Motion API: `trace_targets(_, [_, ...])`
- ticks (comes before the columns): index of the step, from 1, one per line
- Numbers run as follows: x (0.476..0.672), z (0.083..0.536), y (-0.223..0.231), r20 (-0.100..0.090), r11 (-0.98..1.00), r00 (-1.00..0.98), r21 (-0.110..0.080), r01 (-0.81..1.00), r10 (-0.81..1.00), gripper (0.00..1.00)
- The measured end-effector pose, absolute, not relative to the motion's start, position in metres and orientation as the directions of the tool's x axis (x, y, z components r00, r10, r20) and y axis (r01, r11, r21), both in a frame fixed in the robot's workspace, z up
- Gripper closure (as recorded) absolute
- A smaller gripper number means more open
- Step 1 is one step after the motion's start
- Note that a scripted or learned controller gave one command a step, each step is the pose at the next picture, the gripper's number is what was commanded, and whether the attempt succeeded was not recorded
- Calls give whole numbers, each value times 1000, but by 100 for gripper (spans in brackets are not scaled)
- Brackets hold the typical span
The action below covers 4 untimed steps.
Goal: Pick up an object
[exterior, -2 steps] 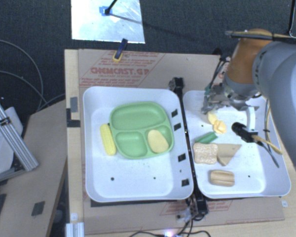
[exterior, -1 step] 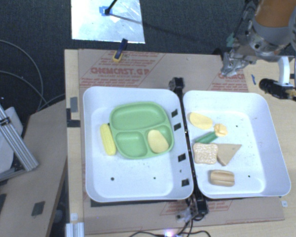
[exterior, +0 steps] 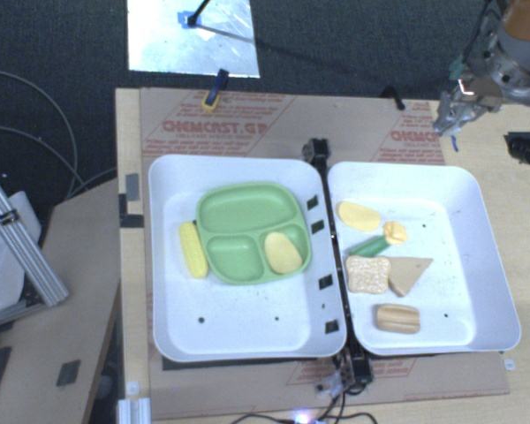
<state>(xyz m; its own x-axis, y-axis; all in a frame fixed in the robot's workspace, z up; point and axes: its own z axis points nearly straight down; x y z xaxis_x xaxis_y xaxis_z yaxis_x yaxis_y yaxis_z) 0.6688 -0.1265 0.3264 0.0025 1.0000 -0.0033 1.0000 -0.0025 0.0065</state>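
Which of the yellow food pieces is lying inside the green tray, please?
The yellow oval piece in the green tray's lower right compartment. The corn cob lies beside the tray on the bin floor; the other yellow pieces are in the right bin.

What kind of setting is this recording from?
Probably a robot lab test bench: two white bins on a board, toy food such as a green tray, loose cables and the arm.

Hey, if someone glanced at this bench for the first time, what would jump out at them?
Probably the green divided tray in the left bin, with a yellow food piece in one compartment and a corn cob lying beside the tray. Next, the cluster of toy foods in the right bin, including a cracker and a bread roll. The gripper hangs beyond the right bin's far edge.
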Motion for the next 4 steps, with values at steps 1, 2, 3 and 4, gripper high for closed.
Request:
trace_targets(1, [669,522,-96,-3,8,-8,23,1000,1000,100])
trace_targets(2, [669,522,-97,-2,10,-10,8,1000,1000,100])
trace_targets(3, [669,534,-97,-4,15,-15,12,1000,1000,100])
trace_targets(4, [670,545,-97,-6,21,-21,16,1000,1000,100])
